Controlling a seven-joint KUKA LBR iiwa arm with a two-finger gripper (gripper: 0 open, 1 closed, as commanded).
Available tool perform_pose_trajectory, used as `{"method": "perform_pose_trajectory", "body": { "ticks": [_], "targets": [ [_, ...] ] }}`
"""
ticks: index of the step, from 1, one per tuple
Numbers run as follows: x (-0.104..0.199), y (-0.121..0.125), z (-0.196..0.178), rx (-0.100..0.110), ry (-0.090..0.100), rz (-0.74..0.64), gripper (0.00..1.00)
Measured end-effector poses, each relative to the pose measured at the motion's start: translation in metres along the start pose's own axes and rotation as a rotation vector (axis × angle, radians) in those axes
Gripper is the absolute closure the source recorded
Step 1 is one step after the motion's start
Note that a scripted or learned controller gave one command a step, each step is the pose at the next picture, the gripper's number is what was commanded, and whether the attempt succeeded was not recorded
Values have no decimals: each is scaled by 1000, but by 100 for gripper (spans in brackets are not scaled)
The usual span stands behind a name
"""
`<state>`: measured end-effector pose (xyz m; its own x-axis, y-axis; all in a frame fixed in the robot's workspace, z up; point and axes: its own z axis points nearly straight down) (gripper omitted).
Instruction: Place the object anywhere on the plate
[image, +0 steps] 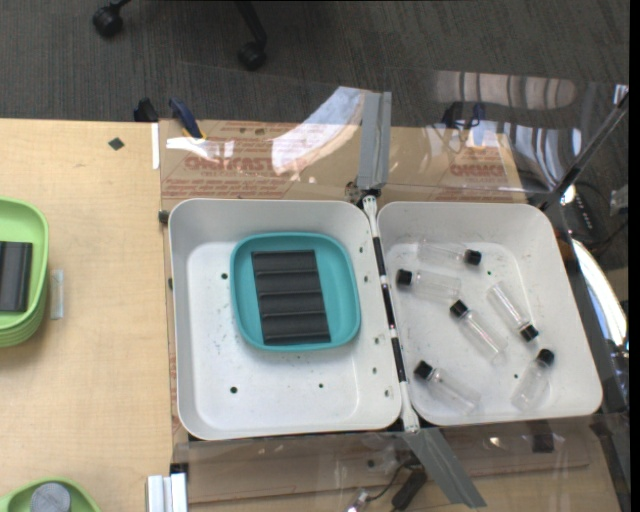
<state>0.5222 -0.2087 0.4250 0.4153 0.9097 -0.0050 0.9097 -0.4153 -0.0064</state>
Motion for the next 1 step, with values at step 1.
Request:
{"method": "perform_pose_trajectory", "body": {
  "ticks": [1],
  "targets": [
    [-3,5,-12,1,-1,125,0]
  ]
}}
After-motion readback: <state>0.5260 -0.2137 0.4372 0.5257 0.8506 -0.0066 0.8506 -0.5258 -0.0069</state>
